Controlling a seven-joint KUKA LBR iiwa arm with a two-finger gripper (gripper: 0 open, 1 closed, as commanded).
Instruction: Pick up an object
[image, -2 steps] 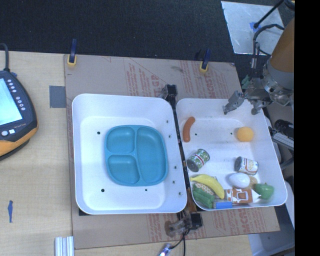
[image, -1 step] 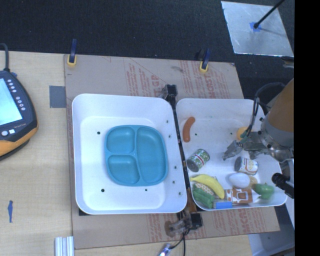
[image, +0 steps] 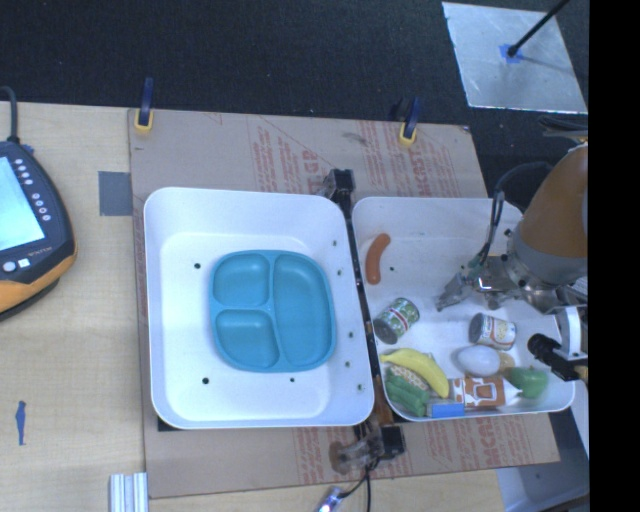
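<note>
We find the gripper (image: 462, 290) over the right bin (image: 430, 212), its state indeterminable; nothing lifted, pick outstanding.

My gripper (image: 455, 291) hangs over the right bin (image: 440, 215). Below it, low in the frame, lie two cans (image: 396, 320), a banana (image: 420, 368) and an egg (image: 478, 360). The left bin (image: 175, 215) holds a plate (image: 272, 309).

cardboard sheet (image: 300, 160): repeated red print, too blurred to read | cans (image: 396, 320), box (image: 478, 392): labels unreadable | no legible text
</note>
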